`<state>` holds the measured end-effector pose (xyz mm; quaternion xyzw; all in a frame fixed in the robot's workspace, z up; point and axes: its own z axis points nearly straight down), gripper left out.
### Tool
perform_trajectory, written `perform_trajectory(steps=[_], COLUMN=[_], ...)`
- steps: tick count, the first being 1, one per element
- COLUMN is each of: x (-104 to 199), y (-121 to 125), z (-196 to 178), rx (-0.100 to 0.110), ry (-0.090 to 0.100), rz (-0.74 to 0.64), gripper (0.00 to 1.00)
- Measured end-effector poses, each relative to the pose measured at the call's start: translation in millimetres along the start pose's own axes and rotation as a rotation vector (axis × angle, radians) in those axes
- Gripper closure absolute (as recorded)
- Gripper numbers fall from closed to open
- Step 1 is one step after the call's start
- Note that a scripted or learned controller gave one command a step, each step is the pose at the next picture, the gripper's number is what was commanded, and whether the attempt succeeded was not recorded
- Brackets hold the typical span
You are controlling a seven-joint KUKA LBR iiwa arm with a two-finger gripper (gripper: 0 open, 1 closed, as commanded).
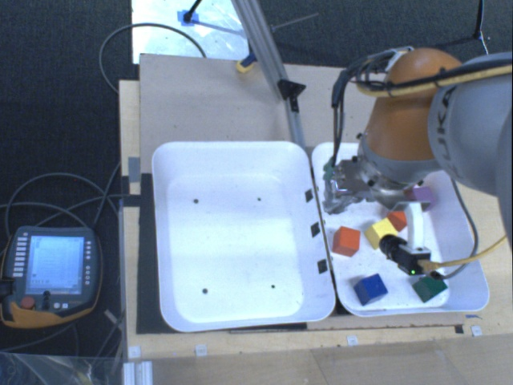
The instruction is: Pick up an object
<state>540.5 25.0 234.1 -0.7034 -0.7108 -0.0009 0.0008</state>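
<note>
We record a pale wooden bench (pixel 216 95); a left shallow white plastic bin (pixel 240 231); a right shallow white plastic bin (pixel 401 293); the grey arm with orange band (pixel 409 111) above the right bin; its gripper (pixel 337 192) by that bin's left wall, open or closed we cannot tell; lying loose in the right bin, an orange cube (pixel 346 240), blue cube (pixel 370 288), yellow cube (pixel 382 233), dark green block (pixel 430 287), small red-orange block (pixel 397 220)
</note>
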Motion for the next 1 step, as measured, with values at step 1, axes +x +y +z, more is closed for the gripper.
perform_trajectory(steps=[1], x=[54.4], y=[2.1], z=[-8.4], rx=[-0.002], ry=[0.0], rz=[-0.001], gripper=[1.0])
